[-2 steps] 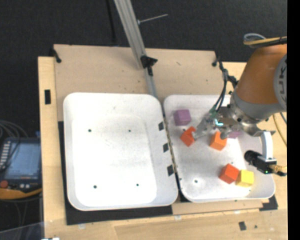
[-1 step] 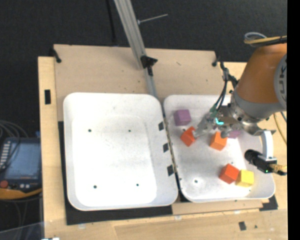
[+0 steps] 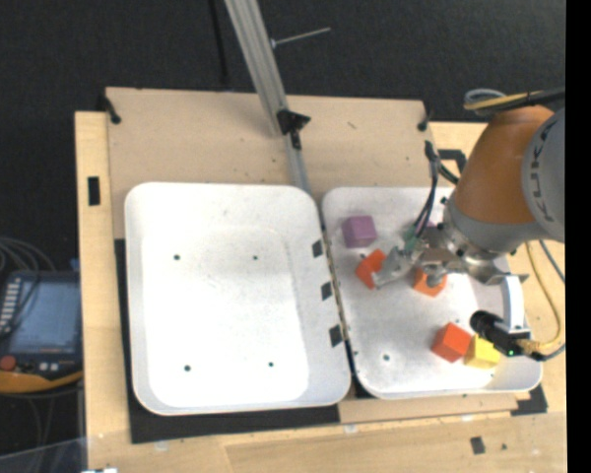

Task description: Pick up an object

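Wooden bench [image 3: 207, 146] on dark floor; left bin [image 3: 227, 294] at 9 o'clock bare. Gripper [image 3: 399, 267] in right bin [image 3: 394, 363]; jaw state unreadable. Blocks crowd 3 to 5 o'clock.

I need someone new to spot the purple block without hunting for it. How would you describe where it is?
Start with the right-hand bin, the one the arm reaches into. Look in its far left corner, near the divider between the two bins: the purple block sits there, up-frame of a small orange block by the gripper. It is the only purple piece; its neighbours are orange or yellow.
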Available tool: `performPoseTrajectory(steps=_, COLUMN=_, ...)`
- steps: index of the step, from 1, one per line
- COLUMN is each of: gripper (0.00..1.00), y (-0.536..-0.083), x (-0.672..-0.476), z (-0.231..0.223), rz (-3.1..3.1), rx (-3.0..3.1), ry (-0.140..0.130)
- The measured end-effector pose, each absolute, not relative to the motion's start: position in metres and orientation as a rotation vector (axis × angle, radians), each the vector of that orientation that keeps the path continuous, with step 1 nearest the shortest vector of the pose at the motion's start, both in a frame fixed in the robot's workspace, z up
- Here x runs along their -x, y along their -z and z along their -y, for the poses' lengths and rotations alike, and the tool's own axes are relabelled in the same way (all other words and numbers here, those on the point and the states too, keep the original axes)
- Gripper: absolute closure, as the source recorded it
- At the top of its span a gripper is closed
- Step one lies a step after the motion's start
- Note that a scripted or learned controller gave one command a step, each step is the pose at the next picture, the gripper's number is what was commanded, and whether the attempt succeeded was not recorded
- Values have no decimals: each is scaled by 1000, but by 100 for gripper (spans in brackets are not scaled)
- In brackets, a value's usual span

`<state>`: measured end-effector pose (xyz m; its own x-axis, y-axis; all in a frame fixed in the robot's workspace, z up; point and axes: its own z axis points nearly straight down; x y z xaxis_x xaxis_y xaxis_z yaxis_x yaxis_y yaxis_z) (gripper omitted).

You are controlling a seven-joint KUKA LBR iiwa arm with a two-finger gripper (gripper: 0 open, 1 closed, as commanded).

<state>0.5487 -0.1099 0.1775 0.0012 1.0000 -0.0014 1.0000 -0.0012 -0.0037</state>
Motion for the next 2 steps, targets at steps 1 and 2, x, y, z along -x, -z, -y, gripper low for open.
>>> performPoseTrajectory(steps=1, gripper=0, y=-132, x=-548, z=119, rz=2217, rx=2222, ry=-7)
performPoseTrajectory(steps=2, gripper=0, y=-97, x=-549, z=121, rz=2222, rx=2226, ry=-1)
